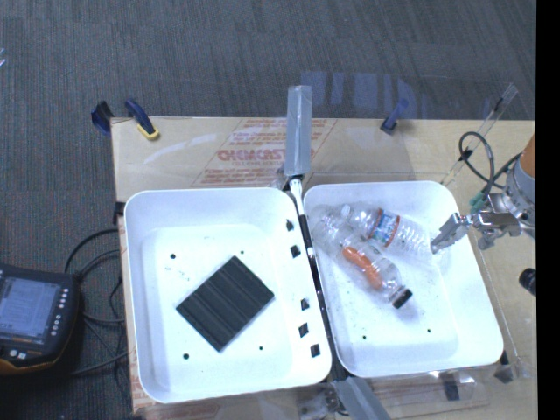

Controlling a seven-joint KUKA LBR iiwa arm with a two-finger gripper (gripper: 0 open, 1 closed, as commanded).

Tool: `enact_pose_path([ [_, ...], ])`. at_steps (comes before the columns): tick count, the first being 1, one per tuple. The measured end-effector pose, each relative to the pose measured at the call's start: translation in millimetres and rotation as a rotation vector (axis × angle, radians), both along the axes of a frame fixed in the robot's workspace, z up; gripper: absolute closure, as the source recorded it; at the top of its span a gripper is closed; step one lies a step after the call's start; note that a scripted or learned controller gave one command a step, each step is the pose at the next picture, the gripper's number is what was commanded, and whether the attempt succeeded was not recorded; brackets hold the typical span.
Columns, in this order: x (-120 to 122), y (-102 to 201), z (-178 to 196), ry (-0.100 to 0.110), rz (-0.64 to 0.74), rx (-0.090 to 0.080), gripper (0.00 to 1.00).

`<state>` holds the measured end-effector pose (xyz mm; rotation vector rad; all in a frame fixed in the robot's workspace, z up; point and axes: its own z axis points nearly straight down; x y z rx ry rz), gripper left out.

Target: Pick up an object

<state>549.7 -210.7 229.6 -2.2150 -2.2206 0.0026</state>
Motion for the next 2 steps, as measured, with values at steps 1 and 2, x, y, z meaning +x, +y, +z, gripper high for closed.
enact_pose_path([
  [1, 25.7, 64.9, -128.8, 0.001, -0.03, 0.0, 0.0],
  [2, 87.6, 27.3, -143.3, 0.034, -0.063, 0.014, 0.0],
])
